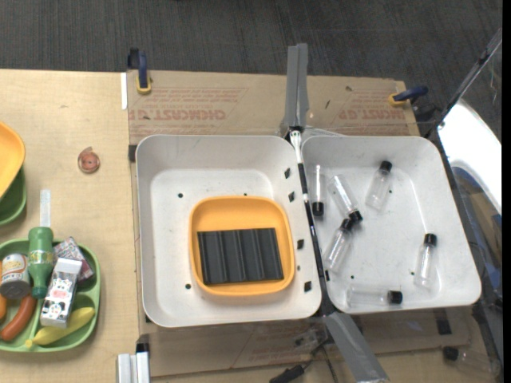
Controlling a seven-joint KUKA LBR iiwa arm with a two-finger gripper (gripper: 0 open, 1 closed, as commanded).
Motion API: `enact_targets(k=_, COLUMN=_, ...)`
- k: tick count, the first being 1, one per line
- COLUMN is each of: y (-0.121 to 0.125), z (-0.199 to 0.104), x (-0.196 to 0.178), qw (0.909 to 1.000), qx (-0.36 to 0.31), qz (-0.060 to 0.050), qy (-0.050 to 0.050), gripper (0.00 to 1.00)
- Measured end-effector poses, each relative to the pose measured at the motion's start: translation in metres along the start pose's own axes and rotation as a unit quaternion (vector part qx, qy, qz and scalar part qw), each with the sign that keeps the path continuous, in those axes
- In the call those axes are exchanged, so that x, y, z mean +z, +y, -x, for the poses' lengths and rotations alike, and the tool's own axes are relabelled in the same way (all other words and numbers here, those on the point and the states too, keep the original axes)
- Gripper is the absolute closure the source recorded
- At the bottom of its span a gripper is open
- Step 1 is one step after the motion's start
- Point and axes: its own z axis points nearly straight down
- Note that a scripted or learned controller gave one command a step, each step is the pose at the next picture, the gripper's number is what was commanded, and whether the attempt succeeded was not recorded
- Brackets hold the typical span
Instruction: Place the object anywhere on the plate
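The wooden counter [64, 118] carries a sheet of brown cardboard [215, 106], and the two white bins sit on it touching side by side. The left bin [160, 214] holds a yellow-orange plate [239, 211] near its middle, and a black ribbed insert [241, 255] lies flat on the plate. The right bin [455, 238] holds six clear vials with black caps, all lying down and none on the plate:
- one [317, 188] lies along the left wall
- two [344, 197] [338, 243] nearly meet at their caps left of centre
- one [378, 185] lies toward the back
- one [427, 260] lies toward the right
- one [372, 297] lies against the front wall

A pale curved shape [467, 138] stands at the right edge, just outside the right bin. Whether it belongs to the arm cannot be told, and neither can the gripper's state.

A green sectioned tray [80, 325] of toy food sits on the counter's left, with a green bottle [40, 262] on it. Farther back, a small pink disc [89, 160] lies on the bare wood.
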Motion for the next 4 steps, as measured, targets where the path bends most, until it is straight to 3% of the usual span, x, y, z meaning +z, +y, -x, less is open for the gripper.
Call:
enact_targets(k=1, y=-0.008, z=0.03, x=0.001, qw=0.9756, qx=-0.219, qz=0.001, qy=0.0, gripper=0.0)
enact_targets(k=2, y=-0.009, z=0.036, x=0.001, qw=0.9087, qx=-0.418, qz=0.001, qy=-0.001, gripper=0.0)
enact_targets(k=3, y=0.0, z=0.0, x=0.001, qw=0.8441, qx=-0.536, qz=0.002, qy=0.0, gripper=0.0)
enact_targets(k=4, y=0.0, z=0.0, x=0.001, qw=0.6845, qx=-0.729, qz=0.002, qy=-0.001, gripper=0.0)
